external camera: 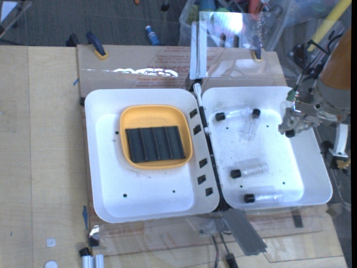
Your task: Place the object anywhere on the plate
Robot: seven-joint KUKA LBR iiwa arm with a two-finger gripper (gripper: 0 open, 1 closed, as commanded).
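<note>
A yellow plate (128, 120) lies in the left white bin (111, 197). A dark ridged rectangular pad (154, 143) rests flat on the plate. Several clear plastic tubes with black caps lie in the right white bin (309, 166): one at the back (234, 114), one tilted beside it (251, 125), one lower down (250, 170) and one near the front rim (266, 196). My gripper (288, 126) hangs over the right bin's right side, right of the back tubes and apart from them. Nothing shows in its grasp.
Black clips (202, 162) line the seam between the two bins. A clear box of colourful items (240, 7) stands behind the bins. Cardboard (139, 66) lies under the back edges. Cables and the arm's body (334, 77) crowd the right side.
</note>
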